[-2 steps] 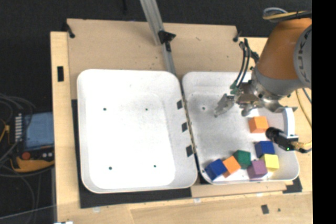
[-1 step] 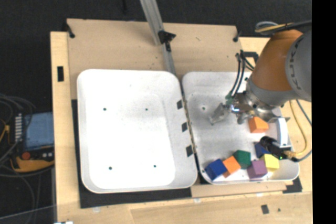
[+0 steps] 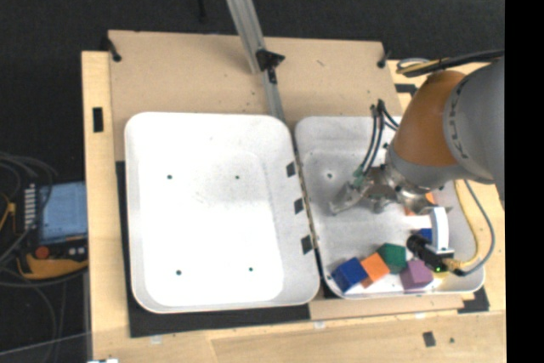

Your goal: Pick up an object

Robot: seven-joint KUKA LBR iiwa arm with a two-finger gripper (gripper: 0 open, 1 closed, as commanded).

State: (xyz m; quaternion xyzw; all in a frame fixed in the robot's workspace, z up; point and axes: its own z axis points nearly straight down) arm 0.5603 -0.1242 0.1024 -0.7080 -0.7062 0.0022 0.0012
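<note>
Claw point(image 3: 350, 198) sits low in the right shallow white bin point(image 3: 327, 144); can't tell if it's open or closed, view too blurry. Small blue point(image 3: 348, 274), orange point(image 3: 374, 268), green point(image 3: 392, 256) and purple point(image 3: 416, 274) blocks cluster at the near edge, apart from it. Risk: closing on nothing.

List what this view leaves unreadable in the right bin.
- Gripper: blurred and small in the camera view, so the finger gap is unclear.
- Right bin: its right side is hidden under the arm.
- Purple block: partly covered by the black fitting.
- Blue block, orange block, green block: too small to tell whether they touch.
</note>
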